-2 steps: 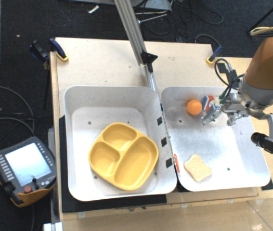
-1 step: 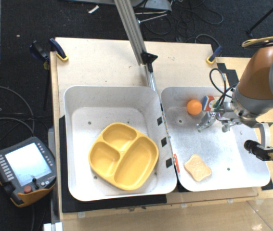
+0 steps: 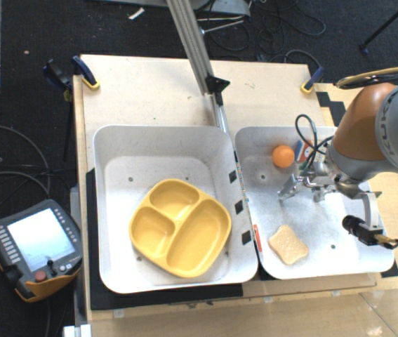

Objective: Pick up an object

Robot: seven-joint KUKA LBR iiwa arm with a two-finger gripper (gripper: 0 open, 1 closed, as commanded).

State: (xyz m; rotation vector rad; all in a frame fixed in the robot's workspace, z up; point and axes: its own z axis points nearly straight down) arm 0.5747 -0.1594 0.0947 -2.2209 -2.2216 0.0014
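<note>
Gripper low over the right bin, grip unreadable

Gripper hangs low over the middle of the right bin, reaching in from the right on the grey arm with its orange band; whether it is spread or closed cannot be told from this angle, and nothing can be seen in its grasp.

Far to the left, off the bench, a handheld control pad with a pale screen lies on the dark floor. On the bench, the left bin holds a yellow divided plate with three compartments, lying flat and slightly turned, toward the bin's front half. A slanted metal pole comes down from the top and meets the bench just behind the wall where the two bins adjoin.

The right bin holds two loose things. A slice of toast lies flat near the front, below and a little left of the gripper and apart from it. An orange ball sits toward the back, just up and left of the gripper, close to the cables at the wrist. Yellow clamps grip the bench's rear corners.
</note>
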